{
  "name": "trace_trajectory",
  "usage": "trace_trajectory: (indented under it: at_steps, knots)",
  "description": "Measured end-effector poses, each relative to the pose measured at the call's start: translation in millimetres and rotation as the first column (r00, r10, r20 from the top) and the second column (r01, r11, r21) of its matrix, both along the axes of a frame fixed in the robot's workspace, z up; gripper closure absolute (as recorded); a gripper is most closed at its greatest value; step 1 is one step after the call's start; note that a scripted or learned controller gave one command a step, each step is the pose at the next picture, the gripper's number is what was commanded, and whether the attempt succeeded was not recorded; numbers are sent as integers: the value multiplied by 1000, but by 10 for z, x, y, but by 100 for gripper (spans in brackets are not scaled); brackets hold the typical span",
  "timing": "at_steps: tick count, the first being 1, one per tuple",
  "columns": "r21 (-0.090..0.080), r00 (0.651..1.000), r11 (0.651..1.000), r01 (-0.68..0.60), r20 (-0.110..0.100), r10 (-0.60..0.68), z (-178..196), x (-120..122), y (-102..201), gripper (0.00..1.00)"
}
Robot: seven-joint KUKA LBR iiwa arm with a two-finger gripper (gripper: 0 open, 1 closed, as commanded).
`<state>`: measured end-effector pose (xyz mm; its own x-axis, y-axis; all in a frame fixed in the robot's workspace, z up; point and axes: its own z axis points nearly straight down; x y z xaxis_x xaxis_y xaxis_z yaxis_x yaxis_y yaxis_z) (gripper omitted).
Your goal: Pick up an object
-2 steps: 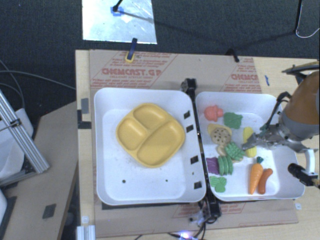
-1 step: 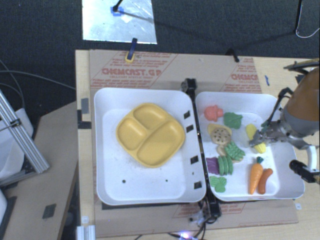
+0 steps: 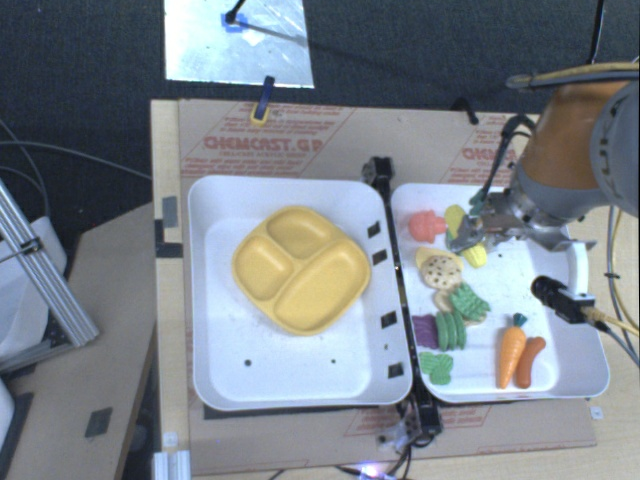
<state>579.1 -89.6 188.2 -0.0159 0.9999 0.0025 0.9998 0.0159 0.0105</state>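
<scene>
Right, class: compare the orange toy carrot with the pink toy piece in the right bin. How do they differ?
The orange toy carrot with a green top is long and tapered; the pink toy piece is short and lumpy. The carrot lies near the right white bin's front, touching a red-orange sausage-shaped toy; the pink piece sits apart at the back. Both are small toys lying in that bin.

dark carpet floor (image 3: 80, 48), tan bench (image 3: 110, 298)
</scene>
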Motion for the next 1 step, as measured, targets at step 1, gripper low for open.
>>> trace_trajectory:
  at_steps: [1]
  knots:
    - [-1,1000,1000,3,1,-3,-24,943,686,100]
